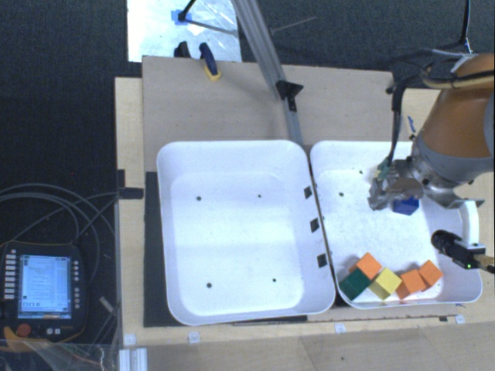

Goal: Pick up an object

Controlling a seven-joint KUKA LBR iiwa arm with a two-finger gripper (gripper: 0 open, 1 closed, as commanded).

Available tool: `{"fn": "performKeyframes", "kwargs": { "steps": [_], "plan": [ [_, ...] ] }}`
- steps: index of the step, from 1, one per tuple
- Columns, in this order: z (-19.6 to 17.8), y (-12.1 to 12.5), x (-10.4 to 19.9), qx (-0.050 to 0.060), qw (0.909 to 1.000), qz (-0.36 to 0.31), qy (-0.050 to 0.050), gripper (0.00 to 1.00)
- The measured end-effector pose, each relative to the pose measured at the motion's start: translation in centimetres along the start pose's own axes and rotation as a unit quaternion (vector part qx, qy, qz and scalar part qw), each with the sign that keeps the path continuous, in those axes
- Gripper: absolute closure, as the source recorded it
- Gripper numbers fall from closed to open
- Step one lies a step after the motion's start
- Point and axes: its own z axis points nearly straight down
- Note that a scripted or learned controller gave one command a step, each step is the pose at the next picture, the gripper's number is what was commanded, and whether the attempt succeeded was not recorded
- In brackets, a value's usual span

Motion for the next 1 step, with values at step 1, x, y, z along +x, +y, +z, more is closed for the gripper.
{"fn": "performKeyframes", "kwargs": {
  "steps": [1],
  "plan": [
    [-0.64, 1.40, 6.00, 0.000, 1.0000, -0.001, 0.001, 1.00]
  ]
}}
